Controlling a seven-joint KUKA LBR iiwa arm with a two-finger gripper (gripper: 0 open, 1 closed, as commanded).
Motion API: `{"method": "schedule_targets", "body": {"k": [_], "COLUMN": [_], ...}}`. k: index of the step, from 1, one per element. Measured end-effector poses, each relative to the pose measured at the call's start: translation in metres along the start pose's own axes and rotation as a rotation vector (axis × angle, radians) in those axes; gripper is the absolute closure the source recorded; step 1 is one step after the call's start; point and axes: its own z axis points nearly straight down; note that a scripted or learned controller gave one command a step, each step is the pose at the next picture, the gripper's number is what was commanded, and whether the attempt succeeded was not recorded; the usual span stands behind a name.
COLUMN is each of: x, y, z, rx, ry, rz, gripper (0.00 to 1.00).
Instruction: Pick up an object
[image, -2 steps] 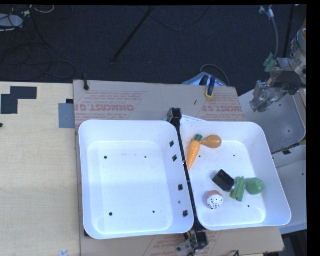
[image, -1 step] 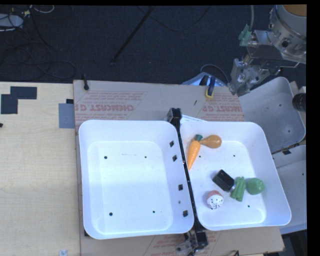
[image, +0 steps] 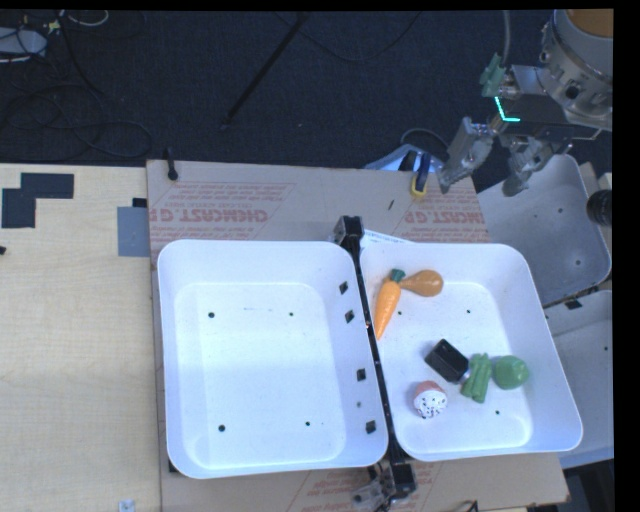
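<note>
Hovering high beyond right bin (image: 540, 300), arm (image: 580, 60) angled down-left, jaws spread, nothing between them

Cardboard sheet (image: 300, 205) under the bins: red print, upside-down from this view, reads "CHEMCAST. G P" at upper left, just above left bin (image: 262, 365) rim. Same red print repeats on the cardboard at upper right, above right bin (image: 470, 350), partly cut off by the bin edge and by shadow; reads approx "...EMCAST. G P". More faint red print on the cardboard strip at bottom edge, below the bins, too small/cropped to read. No legible text, nos. or labels on the bins or on the objs inside them.
</note>
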Motion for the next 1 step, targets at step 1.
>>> {"method": "schedule_targets", "body": {"k": [1], "x": [0.0011], "y": [0.0004], "z": [-0.0098], "rx": [0.002], "ry": [-0.001], "rz": [-0.004], "gripper": [1.0]}}
